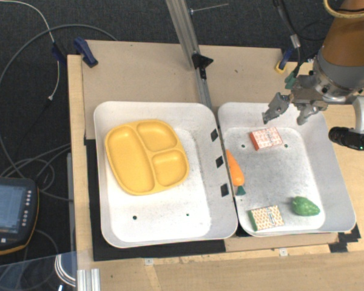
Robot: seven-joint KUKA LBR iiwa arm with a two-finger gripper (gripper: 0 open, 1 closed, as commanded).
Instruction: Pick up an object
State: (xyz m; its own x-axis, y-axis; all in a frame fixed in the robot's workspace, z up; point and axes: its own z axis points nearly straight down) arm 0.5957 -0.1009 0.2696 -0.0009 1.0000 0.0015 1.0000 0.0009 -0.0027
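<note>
Arm: grey with an orange band, reaching in from the right over the far edge of the right bin (pixel 327 162)
Gripper (pixel 289 110): fingers spread apart with nothing between them, poised above the bin's far end
Nearest candidate: a small red-and-white box (pixel 266 139) lying flat on the bin floor, just in front of and below the fingertips
Other candidates: an orange carrot (pixel 234 170) against the left wall; a green-patterned box (pixel 266 217) near the front edge; a green pepper (pixel 305 207) at the front right
Left bin (pixel 109 223): holds a yellow divided tray (pixel 147 156), well apart from the gripper
Step in hand: judged as the approach, before any descent
Doing it well: centre the open fingers over the red-and-white box, turn them to straddle its shorter sides, descend until the tips bracket it, then close squarely
Risk: a tip landing on the lid would push the box away instead of pinching it
</note>
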